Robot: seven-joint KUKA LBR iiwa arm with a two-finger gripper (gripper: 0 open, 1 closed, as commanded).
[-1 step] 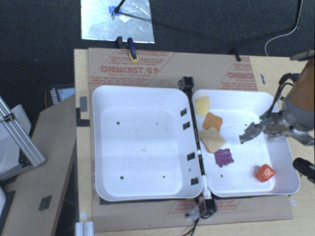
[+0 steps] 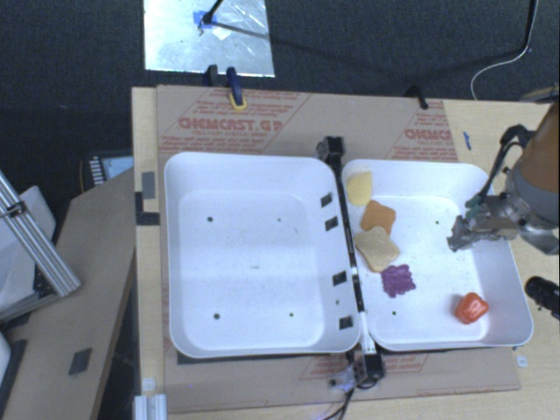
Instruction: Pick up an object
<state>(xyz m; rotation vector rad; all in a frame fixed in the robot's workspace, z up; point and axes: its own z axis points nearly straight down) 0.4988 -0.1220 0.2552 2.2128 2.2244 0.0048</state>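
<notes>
While the arm [image 2: 535, 182] reached in from the right edge, the bench [image 2: 297, 116] lay under it as a brown sheet printed with red lettering, bearing two white bins side by side. The left bin [image 2: 188, 191] was the larger-looking of the two from this slant, its floor dotted with a few small dark marks. The right bin [image 2: 507, 326] held all the loose things, and black clips ran down the seam where the two bins met. Beyond the bench's far edge a shiny silver square [image 2: 210, 24] lay on the dark floor. The gripper [image 2: 462, 233] hung over the right bin's right half, pointing left, and whether it was spread or pressed together could not be told from this view; nothing showed between its tips. Well to its left, near the seam, sat a cluster: a tan slab [image 2: 378, 249], touching an orange block [image 2: 378, 214] just behind it, with a pale yellow piece [image 2: 360, 187] farther back, near the far wall. A purple bunch [image 2: 398, 279] lay just in front of the slab. Apart from these, near the front right corner and below the gripper in the view, a small red-orange piece [image 2: 471, 307] rested on the bin floor.
</notes>
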